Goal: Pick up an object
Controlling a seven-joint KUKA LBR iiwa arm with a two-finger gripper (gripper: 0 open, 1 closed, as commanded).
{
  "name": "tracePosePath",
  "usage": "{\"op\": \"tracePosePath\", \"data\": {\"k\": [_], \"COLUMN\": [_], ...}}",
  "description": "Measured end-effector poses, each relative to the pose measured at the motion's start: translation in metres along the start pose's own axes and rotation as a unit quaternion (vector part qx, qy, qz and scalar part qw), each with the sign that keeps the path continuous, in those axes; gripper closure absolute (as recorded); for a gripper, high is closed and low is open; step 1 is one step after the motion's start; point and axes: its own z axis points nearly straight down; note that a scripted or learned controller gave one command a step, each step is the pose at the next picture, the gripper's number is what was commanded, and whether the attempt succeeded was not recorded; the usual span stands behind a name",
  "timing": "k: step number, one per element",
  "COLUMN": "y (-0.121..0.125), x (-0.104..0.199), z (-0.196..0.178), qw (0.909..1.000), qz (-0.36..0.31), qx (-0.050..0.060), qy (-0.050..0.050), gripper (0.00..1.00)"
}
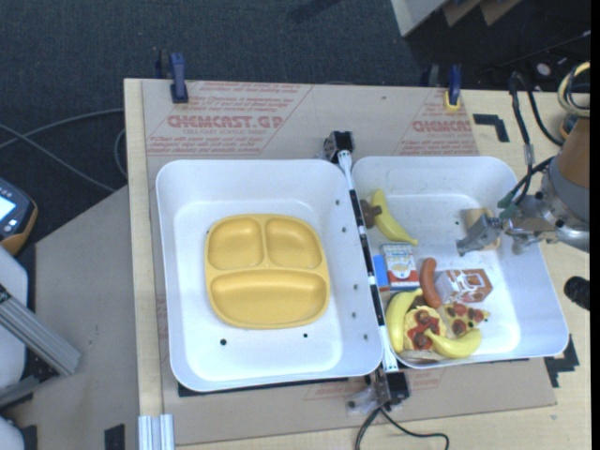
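My gripper (480, 230) hangs over the right bin (534, 289), above its bare right-middle part. Nothing shows between its fingers, which look spread. The arm comes in from the right edge. Toy food lies in the right bin's left and front part: a yellow banana (389, 219) by the divider, a small red and blue box (396, 269), a sausage (429, 281), a brown packet (467, 284), a pizza slice (424, 329) and another banana (450, 345) at the front. These lie left of and in front of the gripper, apart from it.
The left bin (178, 251) holds a yellow three-compartment plate (267, 270). Black clips (339, 144) join the bins along the middle. Blue clamps (175, 65) hold the cardboard base at the back. Cables hang at the far right.
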Motion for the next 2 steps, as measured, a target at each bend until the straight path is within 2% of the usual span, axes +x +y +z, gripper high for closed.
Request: {"op": "tracePosePath", "data": {"k": [1,2], "y": [0.064,0.15], "x": [0.057,0.029], "z": [0.137,0.131], "qw": [1.0,1.0], "qz": [-0.002,-0.003], "qx": [-0.003,0.004], "qy": [0.002,0.001], "gripper": [0.0,0.0]}}
